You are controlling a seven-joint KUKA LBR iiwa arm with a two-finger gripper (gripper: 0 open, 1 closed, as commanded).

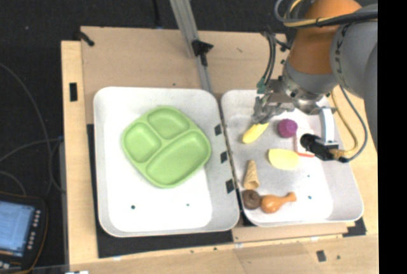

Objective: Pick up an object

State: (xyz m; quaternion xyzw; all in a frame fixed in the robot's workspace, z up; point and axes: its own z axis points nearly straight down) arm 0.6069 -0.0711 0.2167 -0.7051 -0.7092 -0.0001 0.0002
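Pincer (264,111) hangs in right white bin (343,203), tips just above yellow banana-shaped toy (254,133); cannot tell its state. Risk, in my judgement: the curved toy can slip sideways w/ off-centre closing, or roll toward purple round piece (287,127) nearby.

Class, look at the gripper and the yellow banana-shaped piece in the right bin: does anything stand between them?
Nothing visible does. The gripper hangs just above the upper end of the yellow banana-shaped piece. The purple ball lies to the side of that gap, not in it.
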